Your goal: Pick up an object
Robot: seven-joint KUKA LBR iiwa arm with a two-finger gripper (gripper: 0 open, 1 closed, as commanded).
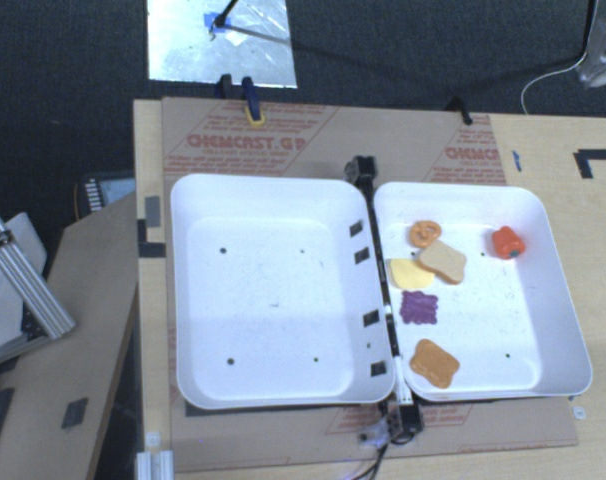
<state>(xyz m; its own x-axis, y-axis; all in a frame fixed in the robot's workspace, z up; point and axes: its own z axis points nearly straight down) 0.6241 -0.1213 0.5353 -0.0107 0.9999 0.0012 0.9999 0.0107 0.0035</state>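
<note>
The right bin (pixel 558 298) holds several small toy food pieces. A red-orange pepper-like piece (pixel 507 242) lies near its back right. A round orange piece (pixel 424 233) sits at the back left, touching a tan bread slice (pixel 444 261). A yellow flat piece (pixel 411 274) lies partly under the bread. A purple piece (pixel 419 308) sits just in front of it. A brown-orange piece (pixel 434 363) lies near the front left corner.
The left bin (pixel 273 288) stands beside the right one, joined by black clips along the shared edge (pixel 378 278). Both rest on a cardboard sheet (pixel 313 138) on the bench. A shiny metal plate (pixel 221 26) lies on the floor beyond.
</note>
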